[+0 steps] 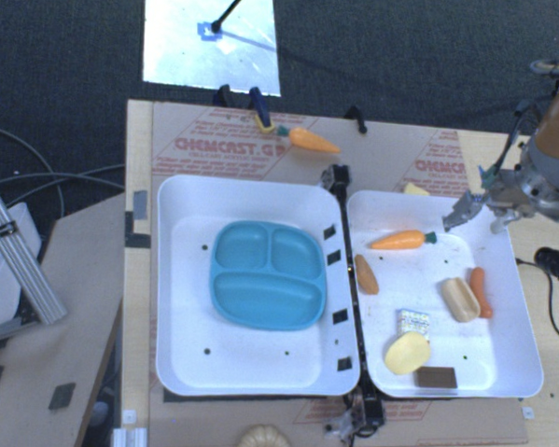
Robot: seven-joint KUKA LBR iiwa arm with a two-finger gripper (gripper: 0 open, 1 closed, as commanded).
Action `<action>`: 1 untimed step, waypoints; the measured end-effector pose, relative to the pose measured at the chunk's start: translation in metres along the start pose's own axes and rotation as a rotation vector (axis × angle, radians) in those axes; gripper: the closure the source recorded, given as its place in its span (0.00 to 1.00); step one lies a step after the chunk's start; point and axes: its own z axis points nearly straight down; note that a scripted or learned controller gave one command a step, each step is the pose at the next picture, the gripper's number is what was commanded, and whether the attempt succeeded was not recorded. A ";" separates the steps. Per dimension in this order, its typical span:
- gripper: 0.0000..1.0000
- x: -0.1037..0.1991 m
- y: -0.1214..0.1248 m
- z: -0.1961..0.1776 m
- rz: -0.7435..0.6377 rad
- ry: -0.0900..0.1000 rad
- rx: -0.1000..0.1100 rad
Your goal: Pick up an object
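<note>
Camera view: gripper [479, 212] hovers over the right bin's [525, 357] far edge, fingers apart, holding nothing. Nearest target is the carrot [398, 239], lying near the bin's far-left corner. Step looks like approach, pre-grasp. Next move likely needs a shift toward the carrot, descent, then closing across its body.

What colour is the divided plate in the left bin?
Light blue plate, seen best in the camera view.
</note>
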 end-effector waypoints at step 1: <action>0.00 0.000 0.003 -0.008 -0.003 -0.003 -0.013</action>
